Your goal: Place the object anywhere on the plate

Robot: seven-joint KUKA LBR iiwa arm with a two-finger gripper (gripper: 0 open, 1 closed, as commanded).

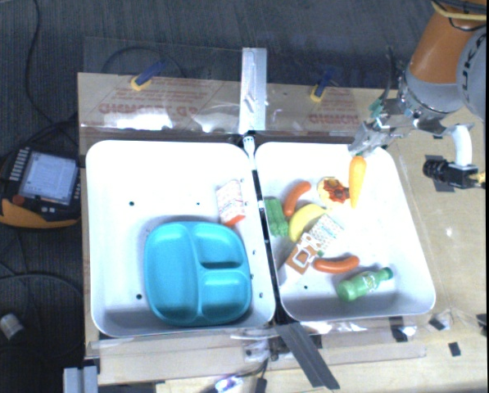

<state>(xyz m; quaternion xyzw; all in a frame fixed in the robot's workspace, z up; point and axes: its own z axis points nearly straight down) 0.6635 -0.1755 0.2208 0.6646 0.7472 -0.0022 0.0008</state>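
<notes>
Fingers [367,143] pinch the carrot's [357,179] top, above the right bin [416,244]. Carry it level toward the plate [196,274], left.

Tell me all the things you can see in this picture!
Bins: two, white, side by side on the bench.
Plate: one, blue with compartments, in the left bin.
Small carton: one, white and orange, left bin, just above the plate.
Carrot: one, orange, hanging from the gripper over the right bin.
Banana: one, yellow, middle of the right bin.
Sausages: two, orange-red, right bin.
Green bottle: one, lying at the right bin's front.
Box: one, white with print, right bin's middle.
Handheld screen: one, orange and black, on the floor at left.
Gripper: one, grey, holding the carrot's top.
</notes>
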